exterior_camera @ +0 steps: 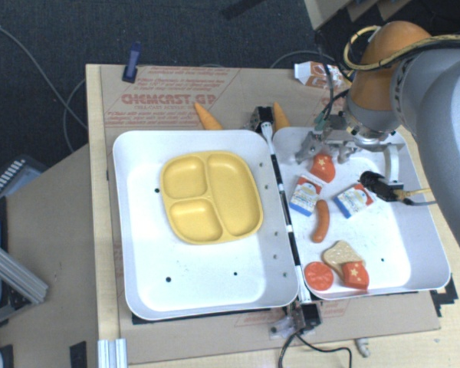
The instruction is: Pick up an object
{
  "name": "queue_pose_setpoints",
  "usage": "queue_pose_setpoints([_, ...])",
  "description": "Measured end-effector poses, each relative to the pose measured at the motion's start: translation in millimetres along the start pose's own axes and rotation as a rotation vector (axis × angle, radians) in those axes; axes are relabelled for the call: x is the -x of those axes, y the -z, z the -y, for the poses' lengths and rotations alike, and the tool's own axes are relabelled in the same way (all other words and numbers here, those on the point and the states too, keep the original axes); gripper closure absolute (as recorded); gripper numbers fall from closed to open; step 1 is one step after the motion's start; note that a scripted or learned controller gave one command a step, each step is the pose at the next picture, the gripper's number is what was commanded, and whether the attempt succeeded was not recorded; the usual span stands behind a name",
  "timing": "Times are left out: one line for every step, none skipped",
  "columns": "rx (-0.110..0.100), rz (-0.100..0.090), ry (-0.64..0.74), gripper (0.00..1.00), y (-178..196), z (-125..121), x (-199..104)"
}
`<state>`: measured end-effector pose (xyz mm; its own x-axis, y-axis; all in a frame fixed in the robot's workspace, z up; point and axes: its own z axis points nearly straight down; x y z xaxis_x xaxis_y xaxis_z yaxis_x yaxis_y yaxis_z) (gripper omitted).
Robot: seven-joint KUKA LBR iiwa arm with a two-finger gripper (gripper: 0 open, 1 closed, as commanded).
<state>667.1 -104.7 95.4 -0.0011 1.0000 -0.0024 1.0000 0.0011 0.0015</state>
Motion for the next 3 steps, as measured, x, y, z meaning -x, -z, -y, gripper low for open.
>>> queue_pose_setpoints([0.003,0.001,0.001,1.0,10.6,-0.8,-0.1])
queue_pose_setpoints([0.003,0.002,0.001,0.0,10.3,-0.6,-0.1])
queue_pose_setpoints([0.015,0.002,0.001,0.0,-3.0,17.5,45.1])
